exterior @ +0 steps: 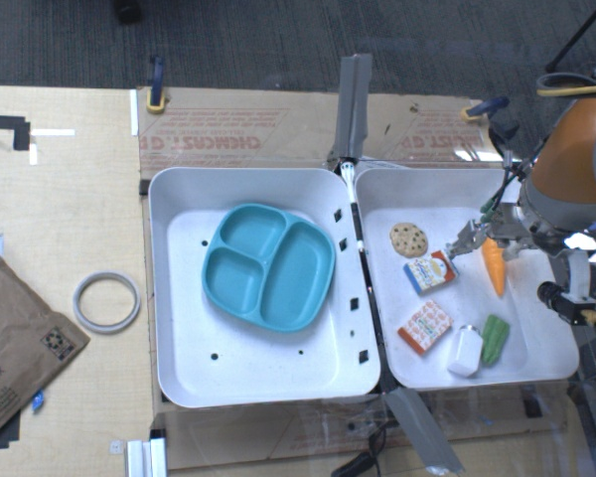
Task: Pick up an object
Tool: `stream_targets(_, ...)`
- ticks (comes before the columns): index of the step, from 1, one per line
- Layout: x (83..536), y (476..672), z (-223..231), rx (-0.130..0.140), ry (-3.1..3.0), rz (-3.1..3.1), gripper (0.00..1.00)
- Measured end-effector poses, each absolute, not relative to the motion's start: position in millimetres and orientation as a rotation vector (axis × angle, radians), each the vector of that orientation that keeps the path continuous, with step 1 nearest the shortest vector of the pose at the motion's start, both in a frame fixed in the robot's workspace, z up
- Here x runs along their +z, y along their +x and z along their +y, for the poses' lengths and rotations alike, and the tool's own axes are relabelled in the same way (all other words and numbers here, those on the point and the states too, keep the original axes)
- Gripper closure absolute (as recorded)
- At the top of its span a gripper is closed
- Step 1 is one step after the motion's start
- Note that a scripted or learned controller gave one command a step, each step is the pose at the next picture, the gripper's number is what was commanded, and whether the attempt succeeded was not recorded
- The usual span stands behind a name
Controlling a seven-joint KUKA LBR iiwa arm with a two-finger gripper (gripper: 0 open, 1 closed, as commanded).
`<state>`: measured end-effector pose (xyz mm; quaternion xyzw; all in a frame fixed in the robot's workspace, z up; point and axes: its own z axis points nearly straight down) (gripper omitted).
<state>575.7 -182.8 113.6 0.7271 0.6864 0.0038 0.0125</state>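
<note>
The gripper [480,238] is hanging low over the right bin [536,371], just left of an orange carrot [494,266]; whether its fingers are apart or together cannot be told, though nothing seems to be sitting between them. A cookie [408,238], two small boxes [429,271] [424,326], a white piece [465,352] and a green piece [495,339] are lying nearby. A blue divided plate [268,265] is resting in the left bin [169,296].

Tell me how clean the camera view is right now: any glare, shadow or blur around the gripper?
Camera view: lighting even, soft shadows under the blue plate; mild sheen on the white bin rims; the gripper beside the carrot is small and slightly soft, its fingers hard to resolve; the cookie is sharp.
</note>
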Motion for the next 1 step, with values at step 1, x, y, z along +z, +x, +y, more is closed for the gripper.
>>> stream_targets(1, 92.8, 593.2, -209.5, 0.010, 2.340, 2.103, 0.00)
